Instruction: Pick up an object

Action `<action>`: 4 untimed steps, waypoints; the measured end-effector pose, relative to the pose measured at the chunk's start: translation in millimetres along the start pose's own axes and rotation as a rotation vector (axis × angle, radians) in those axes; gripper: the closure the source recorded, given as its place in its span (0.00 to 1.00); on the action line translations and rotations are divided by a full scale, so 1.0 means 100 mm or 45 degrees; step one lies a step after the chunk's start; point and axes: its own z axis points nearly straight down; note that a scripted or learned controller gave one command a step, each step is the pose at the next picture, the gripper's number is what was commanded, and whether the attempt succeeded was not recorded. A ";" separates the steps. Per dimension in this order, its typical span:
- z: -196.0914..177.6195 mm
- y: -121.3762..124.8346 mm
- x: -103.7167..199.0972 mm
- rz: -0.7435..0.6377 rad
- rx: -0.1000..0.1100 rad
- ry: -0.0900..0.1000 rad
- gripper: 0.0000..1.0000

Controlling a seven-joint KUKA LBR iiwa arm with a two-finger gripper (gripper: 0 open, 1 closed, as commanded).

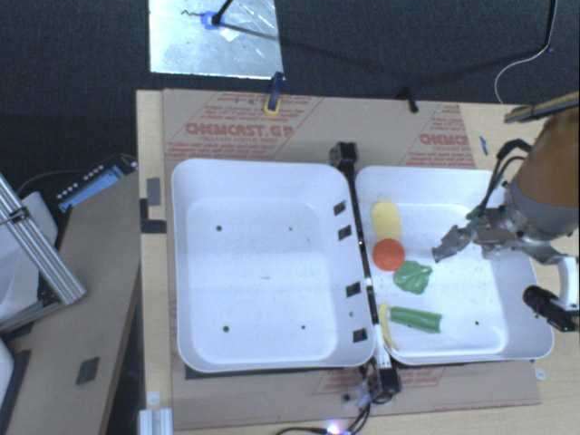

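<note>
"chemcast gp" on backing sheet (237,127)

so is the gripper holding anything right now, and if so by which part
Nothing is held. The gripper hangs over the right bin with nothing between its fingers, apart from the green piece and the orange ball.

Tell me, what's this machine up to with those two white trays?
The robot arm reaches into the right bin to pick something up. Its gripper hovers beside a small pile: a yellow piece, an orange ball, a green leafy piece and a long green one. It holds nothing yet. The left bin sits alongside.
</note>
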 end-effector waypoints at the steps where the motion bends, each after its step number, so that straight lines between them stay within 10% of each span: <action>1: 1.06 0.37 0.55 -0.006 -0.002 0.004 0.00; 2: 0.89 0.39 0.51 -0.001 -0.011 0.001 1.00; 4: 1.03 -0.08 0.53 0.004 0.003 0.001 1.00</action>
